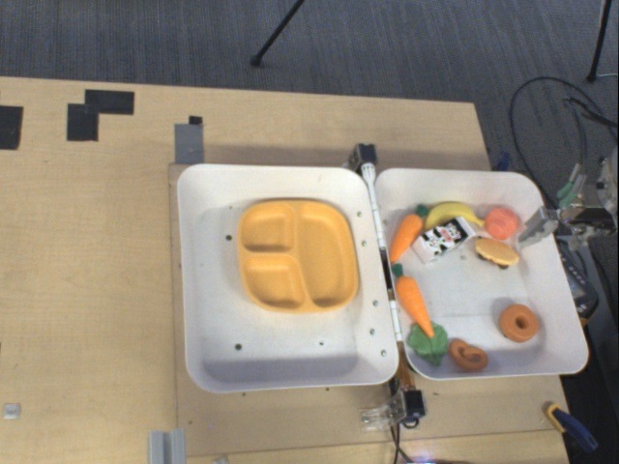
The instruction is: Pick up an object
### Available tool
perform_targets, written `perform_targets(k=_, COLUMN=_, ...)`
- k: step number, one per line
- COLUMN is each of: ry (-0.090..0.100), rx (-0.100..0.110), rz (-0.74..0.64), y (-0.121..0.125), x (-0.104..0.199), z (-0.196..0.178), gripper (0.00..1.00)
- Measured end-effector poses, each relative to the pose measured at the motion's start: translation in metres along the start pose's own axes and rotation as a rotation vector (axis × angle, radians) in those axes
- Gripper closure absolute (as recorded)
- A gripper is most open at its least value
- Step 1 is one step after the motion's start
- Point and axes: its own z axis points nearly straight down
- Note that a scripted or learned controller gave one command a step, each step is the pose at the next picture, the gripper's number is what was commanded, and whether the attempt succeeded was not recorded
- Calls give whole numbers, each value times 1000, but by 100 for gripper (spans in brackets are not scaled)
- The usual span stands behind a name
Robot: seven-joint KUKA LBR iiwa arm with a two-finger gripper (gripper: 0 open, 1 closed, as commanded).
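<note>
The right bin holds several toy foods. Two carrots lie along its left side, one above the other, and a green broccoli piece sits below them. A banana, a black-and-white milk carton, a pink ball-like piece and a tan cookie cluster at the back. An orange donut and a brown donut rest near the front. My gripper hangs over the bin's right rim, just right of the pink piece, with nothing visibly in it.
The left bin bears a yellow divided plate. A metal divider rail runs between the bins. Cables trail at the right, off the wooden bench.
</note>
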Motion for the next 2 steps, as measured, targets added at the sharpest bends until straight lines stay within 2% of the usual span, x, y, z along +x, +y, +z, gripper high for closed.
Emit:
perform_targets(k=1, ry=1, rx=3, rz=165, y=-1, x=1, z=120, gripper=0)
perform_targets(k=2, ry=-4, rx=-14, rz=194, y=-1, x=72, z=148, gripper=0)
